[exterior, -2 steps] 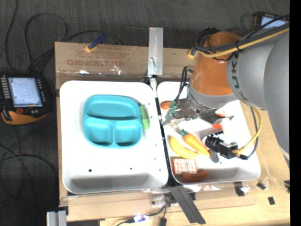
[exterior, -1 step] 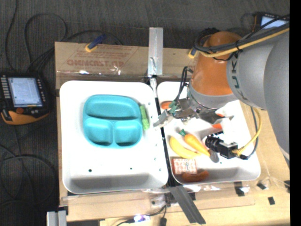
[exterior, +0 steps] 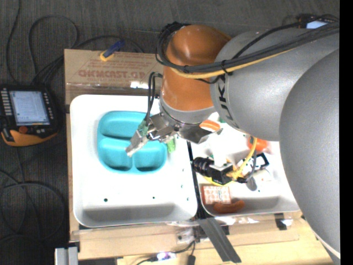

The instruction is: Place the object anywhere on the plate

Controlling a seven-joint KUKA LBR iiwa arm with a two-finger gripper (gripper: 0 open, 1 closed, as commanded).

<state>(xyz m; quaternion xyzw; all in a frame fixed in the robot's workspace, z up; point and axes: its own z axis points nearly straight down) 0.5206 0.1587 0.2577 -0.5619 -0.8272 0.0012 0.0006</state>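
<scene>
2 white bins [exterior: 88, 203], cardboard box [exterior: 105, 70], handheld control pendant [exterior: 26, 112], floor cables [exterior: 22, 197]

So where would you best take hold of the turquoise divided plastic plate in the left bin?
Grip the turquoise divided plastic plate by its raised outer rim on the left edge, coming straight down from above; it lies flat and that side is clear of the arm.

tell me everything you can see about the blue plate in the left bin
The plate is turquoise, glossy like plastic, rounded-square and split by low ridges into compartments: one wide across the top, smaller ones below. It lies flat in the left bin, toward its upper middle. The gripper hangs over its right side, hiding that edge; contact between them cannot be judged. The compartments in view hold nothing.
</scene>
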